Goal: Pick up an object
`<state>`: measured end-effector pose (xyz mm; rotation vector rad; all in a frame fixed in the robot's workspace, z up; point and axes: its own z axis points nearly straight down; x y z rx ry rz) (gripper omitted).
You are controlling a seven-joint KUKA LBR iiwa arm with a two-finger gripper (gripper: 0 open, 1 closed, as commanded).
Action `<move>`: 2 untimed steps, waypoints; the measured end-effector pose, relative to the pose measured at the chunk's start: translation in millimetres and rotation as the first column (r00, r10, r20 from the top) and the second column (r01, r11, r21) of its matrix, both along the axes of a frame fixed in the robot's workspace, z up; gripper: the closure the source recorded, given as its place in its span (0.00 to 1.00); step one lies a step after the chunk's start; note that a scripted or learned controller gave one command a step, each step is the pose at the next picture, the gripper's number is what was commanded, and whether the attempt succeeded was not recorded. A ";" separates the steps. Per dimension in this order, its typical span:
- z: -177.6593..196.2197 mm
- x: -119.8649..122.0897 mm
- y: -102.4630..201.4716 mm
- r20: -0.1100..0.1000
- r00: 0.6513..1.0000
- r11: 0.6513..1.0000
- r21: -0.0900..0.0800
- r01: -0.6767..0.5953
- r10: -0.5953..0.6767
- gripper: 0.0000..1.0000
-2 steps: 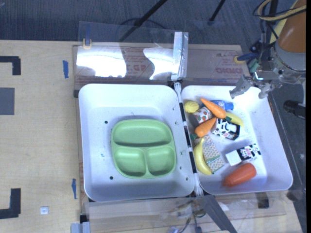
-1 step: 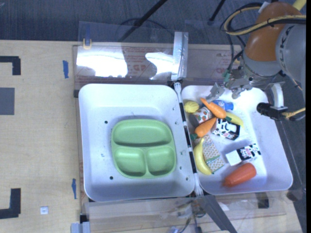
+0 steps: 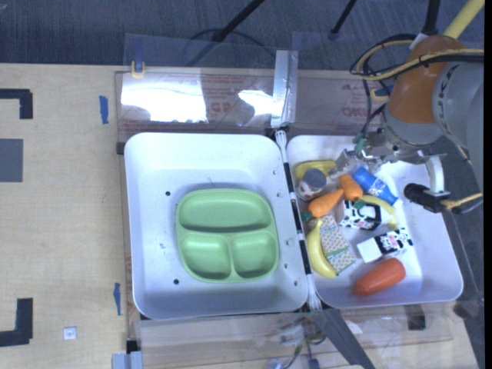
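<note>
Two white bins sit side by side on the table (image 3: 61,206). In the left bin (image 3: 146,167) we see a green divided plate (image 3: 227,233) lying flat near its middle. The right bin (image 3: 438,275) holds a heap of small things: a yellow banana (image 3: 317,254) along its 9 o'clock wall, an orange carrot (image 3: 326,202) just above it, a red-orange pepper (image 3: 379,277) at about 6 o'clock, a black-and-white cow toy (image 3: 392,242) near the centre, and a blue bottle (image 3: 375,186) toward 12 o'clock.

We see the arm (image 3: 430,91) reaching in from 3 o'clock, its end effector (image 3: 361,158) low over the heap at the bin's 11 o'clock corner, just beside the blue bottle and an orange piece (image 3: 351,186). We cannot tell whether it is spread or closed, and nothing is visibly held in it.
</note>
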<state>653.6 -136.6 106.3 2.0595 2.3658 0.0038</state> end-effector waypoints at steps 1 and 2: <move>-20.3 -20.8 -41.1 -0.005 0.999 0.999 0.002 0.053 -0.053 0.00; -8.6 -19.4 -41.8 0.000 0.999 0.999 0.000 0.053 -0.053 1.00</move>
